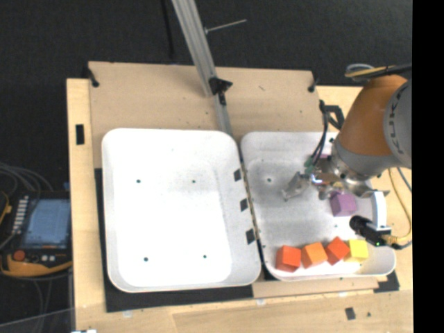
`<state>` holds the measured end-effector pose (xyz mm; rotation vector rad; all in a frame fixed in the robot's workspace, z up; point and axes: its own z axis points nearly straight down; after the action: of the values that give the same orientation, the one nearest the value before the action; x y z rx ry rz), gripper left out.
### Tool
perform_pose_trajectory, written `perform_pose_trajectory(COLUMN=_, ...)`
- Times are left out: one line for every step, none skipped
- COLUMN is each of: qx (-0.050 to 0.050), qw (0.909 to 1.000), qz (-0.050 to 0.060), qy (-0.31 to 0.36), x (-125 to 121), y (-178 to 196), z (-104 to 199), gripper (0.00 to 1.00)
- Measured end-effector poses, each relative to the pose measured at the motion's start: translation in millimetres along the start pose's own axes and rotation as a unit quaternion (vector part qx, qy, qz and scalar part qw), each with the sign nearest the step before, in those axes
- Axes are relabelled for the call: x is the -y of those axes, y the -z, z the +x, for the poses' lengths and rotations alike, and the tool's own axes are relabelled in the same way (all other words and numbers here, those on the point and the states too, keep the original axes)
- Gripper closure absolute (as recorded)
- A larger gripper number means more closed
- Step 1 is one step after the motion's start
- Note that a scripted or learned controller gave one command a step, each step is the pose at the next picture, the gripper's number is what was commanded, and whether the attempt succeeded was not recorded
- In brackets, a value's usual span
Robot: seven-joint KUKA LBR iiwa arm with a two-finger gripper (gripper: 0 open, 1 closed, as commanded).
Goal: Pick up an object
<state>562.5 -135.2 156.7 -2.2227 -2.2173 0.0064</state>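
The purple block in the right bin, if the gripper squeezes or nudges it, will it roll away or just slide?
The purple block looks boxy with flat faces, so it would probably slide, not roll. It seems small and solid, likely light and stiff. It lies apart from the orange blocks, so a nudge shouldn't jam it.

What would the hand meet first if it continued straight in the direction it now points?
Probably the bare white floor of the right bin: the hand points down and left, away from the purple block. Depth is unclear.

A purple block [343,203] sits in my right bin; two orange [288,257] [314,254], one red-orange [337,249] and one yellow block [359,249] line its near wall.
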Motion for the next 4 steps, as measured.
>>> perform_pose_trajectory(qx=0.0, qw=1.0, qz=0.0, qy=0.0, x=1.9, y=-42.4, z=-5.9, gripper=0.0)
perform_pose_trajectory(qx=-0.001, qw=1.0, qz=-0.005, qy=-0.004, x=-0.3, y=-29.7, z=-6.2, gripper=1.0)
perform_pose_trajectory(qx=0.0, qw=1.0, qz=-0.005, qy=0.0, x=-3.6, y=14.0, z=-8.6, gripper=1.0)
perform_pose_trajectory(qx=0.001, qw=1.0, qz=-0.006, qy=0.002, x=-1.8, y=75.9, z=-16.9, gripper=1.0)
